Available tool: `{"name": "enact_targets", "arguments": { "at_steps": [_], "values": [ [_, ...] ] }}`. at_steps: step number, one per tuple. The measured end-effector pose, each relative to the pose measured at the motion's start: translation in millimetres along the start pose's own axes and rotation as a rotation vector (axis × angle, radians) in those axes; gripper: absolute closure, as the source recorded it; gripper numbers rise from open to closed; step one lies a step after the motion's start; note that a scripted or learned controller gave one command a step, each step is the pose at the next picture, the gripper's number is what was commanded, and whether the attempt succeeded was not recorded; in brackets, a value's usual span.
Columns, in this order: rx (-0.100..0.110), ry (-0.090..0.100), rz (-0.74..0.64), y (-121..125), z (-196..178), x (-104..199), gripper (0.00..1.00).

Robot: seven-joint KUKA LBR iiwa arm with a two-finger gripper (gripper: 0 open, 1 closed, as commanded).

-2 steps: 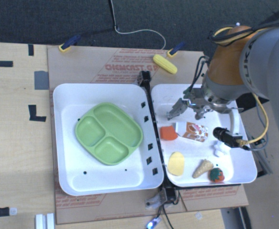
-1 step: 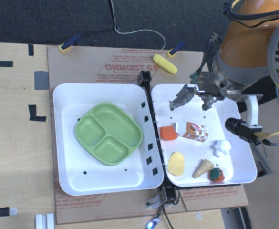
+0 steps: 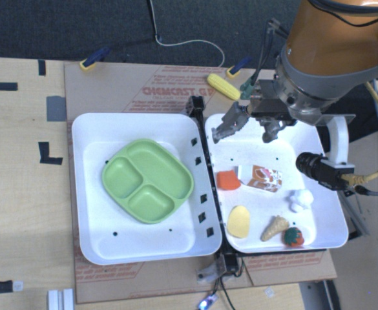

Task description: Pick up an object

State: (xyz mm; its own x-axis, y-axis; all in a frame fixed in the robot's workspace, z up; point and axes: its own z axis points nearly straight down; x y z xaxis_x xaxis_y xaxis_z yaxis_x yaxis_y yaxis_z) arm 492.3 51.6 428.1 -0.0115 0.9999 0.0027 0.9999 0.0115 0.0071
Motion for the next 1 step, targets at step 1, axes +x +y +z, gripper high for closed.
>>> {"name": "enact_targets", "arguments": {
  "at_steps": [1],
  "values": [
    [0.009,-0.005,0.008,1.4,-4.3,-4.5,1.0]
  ]
}}
